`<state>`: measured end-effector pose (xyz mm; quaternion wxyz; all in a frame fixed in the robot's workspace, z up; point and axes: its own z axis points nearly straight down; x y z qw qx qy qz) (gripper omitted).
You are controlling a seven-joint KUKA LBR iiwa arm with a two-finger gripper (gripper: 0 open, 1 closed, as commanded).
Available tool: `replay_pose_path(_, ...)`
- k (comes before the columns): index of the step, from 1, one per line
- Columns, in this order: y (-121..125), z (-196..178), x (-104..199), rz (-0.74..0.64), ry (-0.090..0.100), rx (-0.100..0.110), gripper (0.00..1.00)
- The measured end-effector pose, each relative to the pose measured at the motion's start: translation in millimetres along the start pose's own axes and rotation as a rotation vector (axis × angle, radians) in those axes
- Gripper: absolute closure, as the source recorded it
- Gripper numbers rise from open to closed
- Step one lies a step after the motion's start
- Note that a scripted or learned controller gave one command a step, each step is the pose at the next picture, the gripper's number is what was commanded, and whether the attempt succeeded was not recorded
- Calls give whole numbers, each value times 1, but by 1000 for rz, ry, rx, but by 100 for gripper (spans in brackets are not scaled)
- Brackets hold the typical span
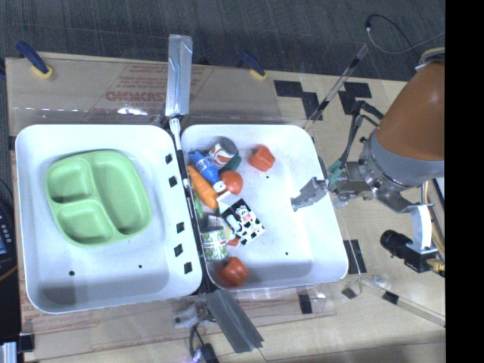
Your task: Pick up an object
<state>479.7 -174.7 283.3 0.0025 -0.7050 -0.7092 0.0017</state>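
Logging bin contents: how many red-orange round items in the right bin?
3: one near the far wall, one mid-pile beside the carrot, one at the near wall. Clutter may hide more.

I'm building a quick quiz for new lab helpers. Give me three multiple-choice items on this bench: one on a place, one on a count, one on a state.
1. Where does the green tray lie?
A. left bin
B. right bin
C. the bench

2. How many compartments has it?
A. two
B. three
C. five

3. The hand is
A. gripping the carrot
B. pressed on the tray
C. over the right bin, holding nothing

Answers: 1 A, it sits in the left bin; 2 B, three hollows show; 3 C, nothing lies between its fingers.
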Motion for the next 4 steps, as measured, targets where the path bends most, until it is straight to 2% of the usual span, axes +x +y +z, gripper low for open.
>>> replay_pose_path(1,24,103,41,14,0,2,0)
replay_pose_path(2,49,187,76,-207,-3,-12,0)
replay_pose_path(3,50,177,77,-213,-1,-11,100)
replay_pose_path(4,81,53,102,-210,-2,-6,100)
